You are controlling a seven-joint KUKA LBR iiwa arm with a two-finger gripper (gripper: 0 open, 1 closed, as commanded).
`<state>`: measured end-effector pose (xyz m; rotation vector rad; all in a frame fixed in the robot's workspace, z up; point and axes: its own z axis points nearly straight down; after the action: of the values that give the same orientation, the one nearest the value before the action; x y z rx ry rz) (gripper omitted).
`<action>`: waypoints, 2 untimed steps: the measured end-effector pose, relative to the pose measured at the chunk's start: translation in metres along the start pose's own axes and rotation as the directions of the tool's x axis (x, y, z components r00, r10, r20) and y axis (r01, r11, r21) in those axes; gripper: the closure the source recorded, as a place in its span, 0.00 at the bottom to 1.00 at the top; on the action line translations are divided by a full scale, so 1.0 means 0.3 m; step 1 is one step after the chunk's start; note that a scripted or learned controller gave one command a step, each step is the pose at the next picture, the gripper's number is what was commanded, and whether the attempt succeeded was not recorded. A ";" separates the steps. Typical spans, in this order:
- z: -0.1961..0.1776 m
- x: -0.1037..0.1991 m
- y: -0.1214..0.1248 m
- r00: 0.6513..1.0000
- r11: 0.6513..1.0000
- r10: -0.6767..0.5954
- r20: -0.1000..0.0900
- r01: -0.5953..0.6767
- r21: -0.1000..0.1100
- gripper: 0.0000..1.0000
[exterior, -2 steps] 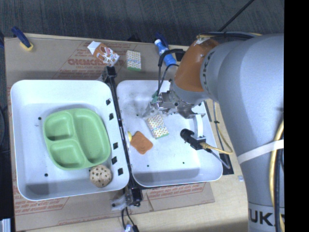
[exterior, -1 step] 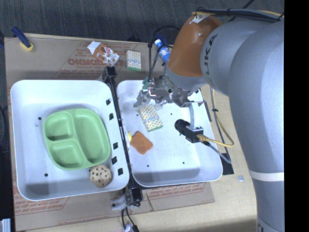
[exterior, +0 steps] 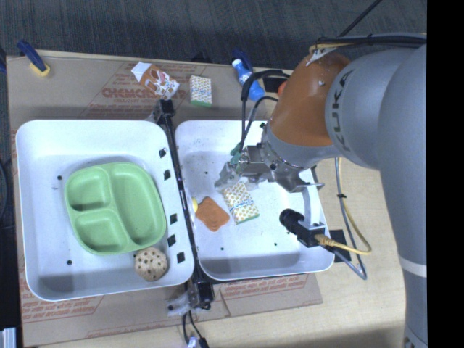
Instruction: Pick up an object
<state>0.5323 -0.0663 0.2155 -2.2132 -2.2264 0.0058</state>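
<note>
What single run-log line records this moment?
arm: over right bin | gripper: above patterned packet | beside: orange piece | left bin: green tray, cookie

A dark grey carpeted floor (exterior: pixel 181 13) fills the top of the view beyond the bench's far edge. The pale wooden bench (exterior: pixel 362 296) is covered by a flat sheet of brown printed cardboard (exterior: pixel 109 85), on which 2 shallow white plastic bins (exterior: pixel 29 194) sit side by side. Blue clamps (exterior: pixel 32 58) grip the bench's far edge. The light is even and soft.
</note>
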 end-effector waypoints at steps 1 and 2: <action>-0.051 0.144 -0.172 1.000 1.000 -0.003 -0.001 0.003 0.000 1.00; 0.082 0.067 -0.187 1.000 1.000 -0.001 -0.001 0.001 0.000 1.00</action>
<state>0.4758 -0.0466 0.1911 -2.2113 -2.2272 0.0056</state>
